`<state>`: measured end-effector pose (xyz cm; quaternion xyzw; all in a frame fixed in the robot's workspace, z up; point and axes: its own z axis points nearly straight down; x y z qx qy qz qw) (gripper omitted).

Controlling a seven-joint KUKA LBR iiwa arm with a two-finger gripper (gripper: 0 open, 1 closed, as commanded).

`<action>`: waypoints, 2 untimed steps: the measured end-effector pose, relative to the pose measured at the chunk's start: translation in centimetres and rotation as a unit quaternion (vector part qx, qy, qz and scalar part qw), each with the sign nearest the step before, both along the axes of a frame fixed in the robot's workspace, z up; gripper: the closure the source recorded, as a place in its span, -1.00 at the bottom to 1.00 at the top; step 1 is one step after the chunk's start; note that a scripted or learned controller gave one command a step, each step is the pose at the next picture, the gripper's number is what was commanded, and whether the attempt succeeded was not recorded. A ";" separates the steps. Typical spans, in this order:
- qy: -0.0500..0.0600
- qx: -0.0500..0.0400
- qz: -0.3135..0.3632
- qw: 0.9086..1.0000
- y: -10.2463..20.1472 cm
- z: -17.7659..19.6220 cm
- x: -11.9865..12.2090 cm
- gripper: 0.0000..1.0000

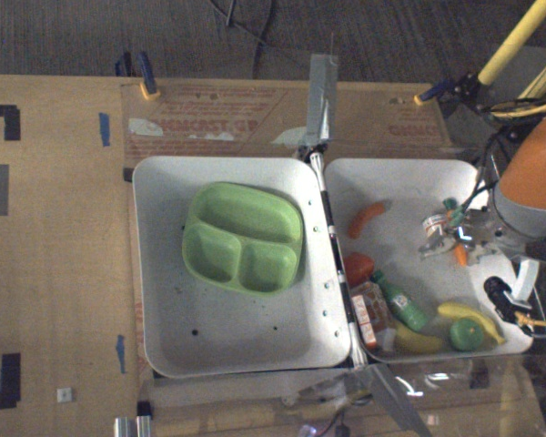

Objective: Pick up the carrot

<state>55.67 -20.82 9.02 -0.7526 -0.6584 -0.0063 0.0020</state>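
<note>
Arm's in over the right bin (409, 185), gripper (444, 233) low near the bin's right side. A short bright-orange bit pokes out just below it, and I take that to be the carrot (461, 255), prob. seen end-on or partly hidden by the metalwork. From here I can't tell whether the gripper is apart or clamped, nor whether the carrot is actually in it or just lying beside it.

There's also a longer red-orange piece (369, 217) well apart, toward the bin's left wall. It looks redder, more like a chilli or sausage, so I wouldn't go after it w/o a better look.

To do this step well:
- Get the grip centred on the carrot's body, not the tip. A tapered thing squirts out if pinched near the end.
- Close across the narrow width, w/ the carrot's length lying crosswise to the squeeze.
- Lift straight up and slowly, then check the orange comes up w/ it before swinging away.
- Space is OK: the banana (469, 317) and green fruit (467, 335) sit nearer the front corner, and the green bottle (402, 303) is off to the left, so none should snag.

The left bin (146, 244) holds just the green divided plate (244, 238) and doesn't matter for now.
</note>
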 end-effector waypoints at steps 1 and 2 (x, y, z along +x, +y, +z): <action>-0.002 -0.005 0.000 1.000 -0.4 1.0 0.0 1.00; 0.000 -0.007 -0.090 0.996 -1.2 -0.1 3.3 1.00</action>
